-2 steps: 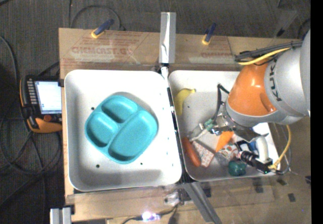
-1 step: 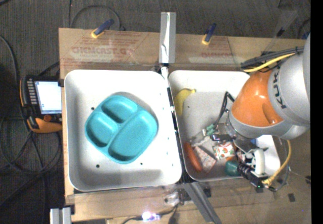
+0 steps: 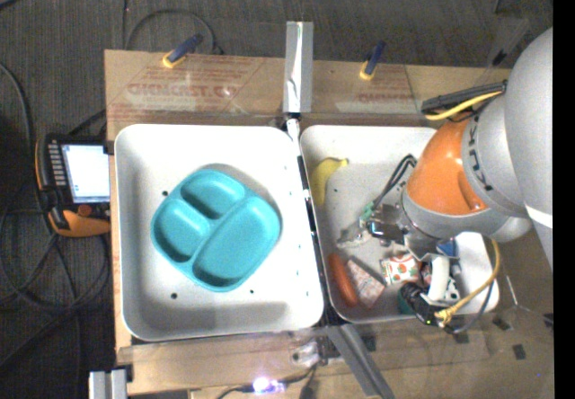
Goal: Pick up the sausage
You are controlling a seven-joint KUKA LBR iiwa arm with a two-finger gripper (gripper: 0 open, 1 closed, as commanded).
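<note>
The sausage [image 3: 342, 279], a short reddish-orange link, lies near the front-left corner of the right bin [image 3: 359, 168]. My gripper [image 3: 375, 225] hangs over the middle of that bin, below the orange wrist band. It is a little behind and to the right of the sausage and apart from it. Nothing shows between its tips.
A yellow banana [image 3: 325, 174] lies at the right bin's back left. A pale wedge [image 3: 365, 279] touches the sausage's right side, with a small printed carton [image 3: 400, 270] beyond it. The left bin [image 3: 135, 208] holds a teal divided plate [image 3: 216, 228].
</note>
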